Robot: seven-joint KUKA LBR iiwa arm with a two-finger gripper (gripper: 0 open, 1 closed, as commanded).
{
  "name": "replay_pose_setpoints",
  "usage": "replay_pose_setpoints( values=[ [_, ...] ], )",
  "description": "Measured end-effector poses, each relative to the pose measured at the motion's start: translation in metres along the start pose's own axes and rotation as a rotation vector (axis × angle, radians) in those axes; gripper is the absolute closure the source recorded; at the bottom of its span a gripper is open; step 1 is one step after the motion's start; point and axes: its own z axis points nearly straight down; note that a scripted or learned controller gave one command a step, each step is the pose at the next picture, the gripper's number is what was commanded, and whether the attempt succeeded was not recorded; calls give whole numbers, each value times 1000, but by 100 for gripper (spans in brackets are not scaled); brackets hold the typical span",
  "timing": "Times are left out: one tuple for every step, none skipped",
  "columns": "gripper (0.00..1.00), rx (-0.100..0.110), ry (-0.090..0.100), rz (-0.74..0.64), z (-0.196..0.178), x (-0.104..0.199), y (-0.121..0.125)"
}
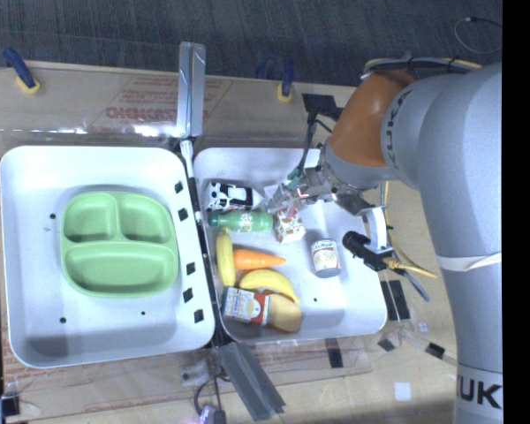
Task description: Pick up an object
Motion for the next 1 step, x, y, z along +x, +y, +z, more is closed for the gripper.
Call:
replay_pose_setpoints(
  values=[
    [100, 34, 12, -70, -143, 74, 2]
  ],
)
